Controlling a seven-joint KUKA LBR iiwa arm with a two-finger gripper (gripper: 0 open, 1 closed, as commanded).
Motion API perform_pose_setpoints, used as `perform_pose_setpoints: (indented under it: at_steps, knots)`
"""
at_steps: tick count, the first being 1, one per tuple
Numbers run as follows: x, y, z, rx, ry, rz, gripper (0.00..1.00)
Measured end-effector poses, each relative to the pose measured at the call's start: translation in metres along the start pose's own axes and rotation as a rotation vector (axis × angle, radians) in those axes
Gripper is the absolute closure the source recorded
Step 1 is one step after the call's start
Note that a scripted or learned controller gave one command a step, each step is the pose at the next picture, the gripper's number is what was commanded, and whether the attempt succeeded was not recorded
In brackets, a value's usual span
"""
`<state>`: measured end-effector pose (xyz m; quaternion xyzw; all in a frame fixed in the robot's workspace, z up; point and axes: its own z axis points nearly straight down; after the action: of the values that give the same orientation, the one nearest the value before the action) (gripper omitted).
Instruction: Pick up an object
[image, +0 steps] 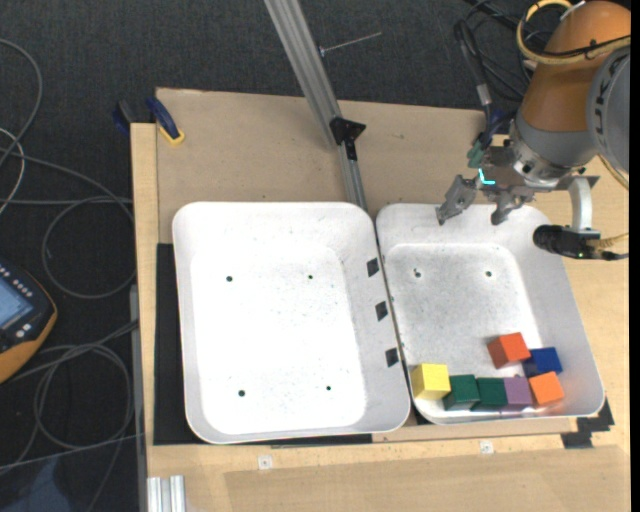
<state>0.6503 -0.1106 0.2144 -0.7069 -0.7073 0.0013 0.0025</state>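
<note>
Blocks clustered at near corner of right bin (560, 300): yellow block (432, 379), two green blocks (478, 391), purple block (518, 391), orange block (546, 387), blue block (544, 361), red-orange block (509, 348). Left bin (190, 300) beside it. Gripper (478, 206) hovers over far rim of right bin, fingers spread apart, nothing between them, well apart from blocks. Judged progress: no block grasped; approach, descent, closing and lift all remain.

Right bin (455, 290): far and mid floor free. Blocks (490, 380) crowd near edge, tight tog. against near wall; approach from above/far side.
</note>
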Motion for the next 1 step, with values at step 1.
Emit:
perform_pose_setpoints:
  at_steps: [1]
  knots:
    - [0.0000,0.0009,-0.0028,-0.005,-0.001,-0.001,0.00]
